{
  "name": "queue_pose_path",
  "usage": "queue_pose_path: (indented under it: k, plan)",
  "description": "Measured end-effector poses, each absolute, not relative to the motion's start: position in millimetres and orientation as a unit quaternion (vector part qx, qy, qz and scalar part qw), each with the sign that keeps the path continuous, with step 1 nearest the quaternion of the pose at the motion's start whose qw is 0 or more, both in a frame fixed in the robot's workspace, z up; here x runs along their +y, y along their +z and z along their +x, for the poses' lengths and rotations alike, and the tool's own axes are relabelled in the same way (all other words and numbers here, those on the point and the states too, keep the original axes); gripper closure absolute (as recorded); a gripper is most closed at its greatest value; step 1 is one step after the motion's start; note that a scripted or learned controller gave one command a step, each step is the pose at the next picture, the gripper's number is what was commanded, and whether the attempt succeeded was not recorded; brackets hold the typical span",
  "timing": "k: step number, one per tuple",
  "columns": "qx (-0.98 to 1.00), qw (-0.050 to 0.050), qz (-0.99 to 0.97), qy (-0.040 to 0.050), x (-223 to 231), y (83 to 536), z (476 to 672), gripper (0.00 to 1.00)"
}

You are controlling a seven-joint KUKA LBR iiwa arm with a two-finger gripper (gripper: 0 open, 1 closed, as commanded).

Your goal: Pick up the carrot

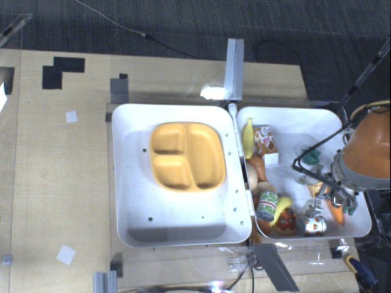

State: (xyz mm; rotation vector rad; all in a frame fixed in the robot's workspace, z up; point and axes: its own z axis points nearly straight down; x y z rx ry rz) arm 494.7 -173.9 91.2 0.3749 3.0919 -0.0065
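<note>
The carrot (336,213) is a short orange piece lying near the front right corner of the right bin (299,124). My gripper (325,195) hangs low over that corner, directly beside and partly above the carrot, under the arm's orange band (370,144). The gripper's body hides part of the carrot, and I cannot make out whether the carrot is held.
The right bin also holds a banana (247,138), a small carton (264,141), an onion (258,170), a green-labelled can (267,206), a red fruit (286,222) and a small tin (314,226) next to the carrot. A yellow divided plate (186,155) lies in the left bin (131,182).
</note>
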Motion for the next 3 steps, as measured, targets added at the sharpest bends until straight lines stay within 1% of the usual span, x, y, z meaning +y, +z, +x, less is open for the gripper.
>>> queue_pose_path:
  k: [1,2,3]
  plan:
    - [0.977,0.009,0.213,-0.0015,-157,90,492.3,0.00]
    - [0.977,0.009,0.213,-0.0014,-157,90,492.3,0.00]
    - [0.978,0.014,0.210,-0.0008,-156,103,496.1,1.00]
